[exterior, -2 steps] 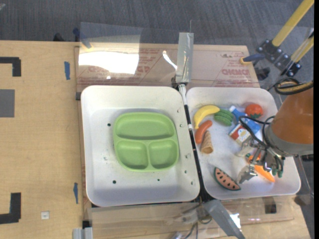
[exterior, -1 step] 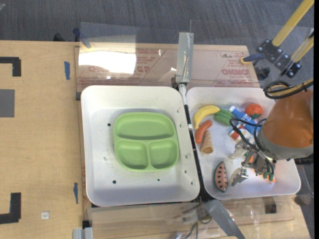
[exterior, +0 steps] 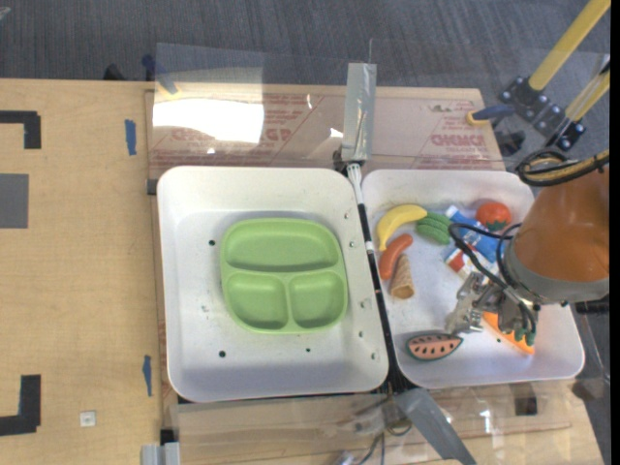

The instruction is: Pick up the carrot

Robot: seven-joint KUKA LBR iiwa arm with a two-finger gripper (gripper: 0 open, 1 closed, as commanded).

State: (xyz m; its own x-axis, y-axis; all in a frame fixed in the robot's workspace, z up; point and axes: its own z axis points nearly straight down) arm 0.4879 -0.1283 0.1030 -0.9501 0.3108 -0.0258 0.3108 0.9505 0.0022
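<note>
The pincer hangs low in the right bin, its grip state impossible to tell, with the carrot lying just to its right, so the approach step needs a small rightward shift first.

Illumination is even and moderately bright, from overhead. A strong white glare patch lies on the clear panel behind the left bin. Both white bins reflect light softly without clipping; the right bin shows short, diffuse shadows beneath its contents. The green tray casts only a faint shadow edge. Focus is acceptable across the surface, though fine detail is soft and slightly grainy. The orange arm band is blurred, lacking crisp edges. Straight edges show no marked distortion.
</note>
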